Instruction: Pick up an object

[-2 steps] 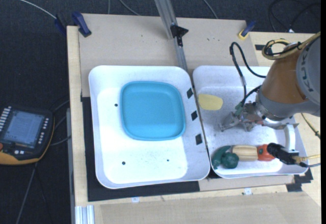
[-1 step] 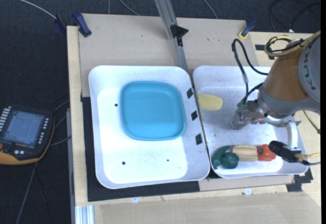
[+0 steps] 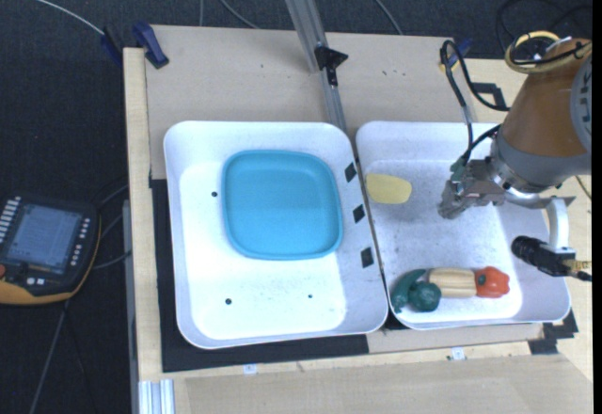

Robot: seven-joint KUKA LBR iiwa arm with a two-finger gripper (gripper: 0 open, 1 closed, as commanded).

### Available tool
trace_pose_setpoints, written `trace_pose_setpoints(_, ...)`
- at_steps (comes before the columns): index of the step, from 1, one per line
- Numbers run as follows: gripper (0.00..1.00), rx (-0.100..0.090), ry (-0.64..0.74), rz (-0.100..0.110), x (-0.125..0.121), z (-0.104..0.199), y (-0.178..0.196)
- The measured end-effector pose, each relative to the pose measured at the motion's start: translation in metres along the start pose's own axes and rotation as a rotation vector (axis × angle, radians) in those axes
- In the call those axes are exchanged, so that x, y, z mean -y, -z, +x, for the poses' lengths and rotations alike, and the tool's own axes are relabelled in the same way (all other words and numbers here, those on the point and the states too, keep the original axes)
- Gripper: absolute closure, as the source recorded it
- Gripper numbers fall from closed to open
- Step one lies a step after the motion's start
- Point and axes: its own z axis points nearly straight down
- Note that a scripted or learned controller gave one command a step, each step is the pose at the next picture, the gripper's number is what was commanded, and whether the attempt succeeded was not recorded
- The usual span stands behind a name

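Right of frame centre, the tool (image 3: pixel 458 202) hangs over the right bin (image 3: pixel 414 144), near a yellow piece (image 3: pixel 388 188); its grip state is unclear.

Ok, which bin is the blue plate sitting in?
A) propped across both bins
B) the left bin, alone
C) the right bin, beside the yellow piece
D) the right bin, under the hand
B: the blue plate lies flat in the left bin with nothing else on it, while the yellow piece and the hand are over the right bin.
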Motion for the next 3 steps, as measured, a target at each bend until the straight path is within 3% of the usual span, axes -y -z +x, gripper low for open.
trace_pose_setpoints(2, 1.00, 0.000, -0.001, 0.002, 0.000, -0.003, 0.073)
trace_pose_setpoints(3, 1.00, -0.002, 0.002, 0.005, 0.013, 0.044, 0.071)
